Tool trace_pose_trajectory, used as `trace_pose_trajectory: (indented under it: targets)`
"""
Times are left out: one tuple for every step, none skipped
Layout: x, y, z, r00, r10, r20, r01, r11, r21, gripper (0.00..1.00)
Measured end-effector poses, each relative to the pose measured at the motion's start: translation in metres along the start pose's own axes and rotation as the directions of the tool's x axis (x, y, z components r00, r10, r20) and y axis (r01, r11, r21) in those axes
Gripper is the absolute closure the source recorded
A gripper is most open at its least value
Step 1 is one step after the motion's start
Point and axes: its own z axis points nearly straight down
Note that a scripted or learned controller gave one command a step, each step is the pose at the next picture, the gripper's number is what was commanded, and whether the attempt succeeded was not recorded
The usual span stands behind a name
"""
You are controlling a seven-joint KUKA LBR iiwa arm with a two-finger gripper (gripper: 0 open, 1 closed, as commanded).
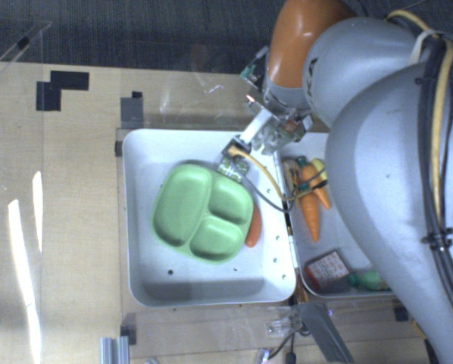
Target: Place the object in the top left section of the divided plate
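Arm [385, 127]: big grey bulk filling the right side, closest to the lens, with the orange band [306, 32] up top above the wrist.
Gripper [232, 165]: reaching down and left over the left bin, its tip right at the plate's upper right edge (fingers too small and dark to say whether they are apart or together, and I cannot tell if anything sits between them).
Divided plate [202, 212]: green, three sections, lying in the left bin, turned at a slant.
Left bin [158, 287]: white, shallow, bearing the plate.
Orange object [252, 230]: a thin carrot-like piece, lying on the bin floor touching the plate's right rim, outside every section.
Right bin [311, 279]: partly hidden under the arm.
Carrot [310, 203]: in the right bin, pointing down.
Small patterned box [327, 270]: near the right bin's lower end.
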Motion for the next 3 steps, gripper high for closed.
trace_pose_trajectory:
  targets:
    - [0.009,-0.041,-0.046,0.999,-0.045,-0.002,0.045,0.999,-0.001,1.00]
    - [-0.065,0.050,-0.116,0.997,-0.080,-0.002,0.080,0.997,-0.003,1.00]
    - [-0.053,0.003,-0.020,0.993,-0.119,0.000,0.119,0.993,0.000,1.00]
